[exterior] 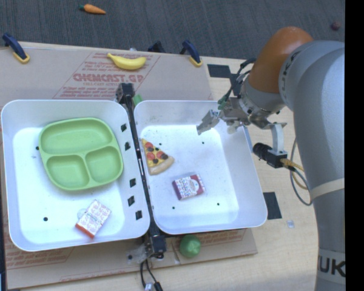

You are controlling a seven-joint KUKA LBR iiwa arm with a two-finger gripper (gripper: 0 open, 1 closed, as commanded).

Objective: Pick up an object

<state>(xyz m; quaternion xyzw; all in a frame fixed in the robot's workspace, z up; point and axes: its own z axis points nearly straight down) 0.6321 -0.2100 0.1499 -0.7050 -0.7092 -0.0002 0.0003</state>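
The right bin (246, 187) holds a toy pizza slice (156, 156) near its left wall and a small red packet (188, 187) near its middle. In the left bin (15, 180) lie a green divided plate (80, 152) and a red-and-white packet (93, 217) towards the front. My gripper (221, 125) hangs over the right bin's far right corner, open, with nothing between its fingers. It is well apart from the pizza slice and the red packet.
A toy banana (127, 60) lies on the cardboard behind the bins. A green ball (190, 245) sits in front of the right bin. A black divider strip (135, 156) runs between the bins. An orange carrot (94, 8) is on the floor.
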